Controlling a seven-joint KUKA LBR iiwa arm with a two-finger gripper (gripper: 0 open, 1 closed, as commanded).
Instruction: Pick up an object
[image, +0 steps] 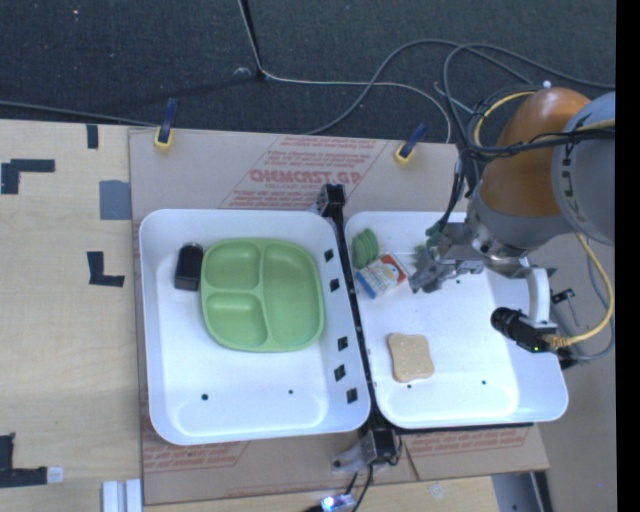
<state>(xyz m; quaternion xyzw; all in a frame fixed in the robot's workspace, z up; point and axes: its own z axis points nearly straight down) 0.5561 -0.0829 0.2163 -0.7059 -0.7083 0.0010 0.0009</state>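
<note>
I see a tan bread-like slice flat in the right bin, lower centre of frame, with a small blue-white packet and green piece above it.

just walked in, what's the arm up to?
The arm's gripper is low in the right bin, beside a small snack packet and a green piece. Nothing visibly between the jaws. A tan bread-like slice lies nearer the front. The left bin holds a green divided plate and a black block.
</note>
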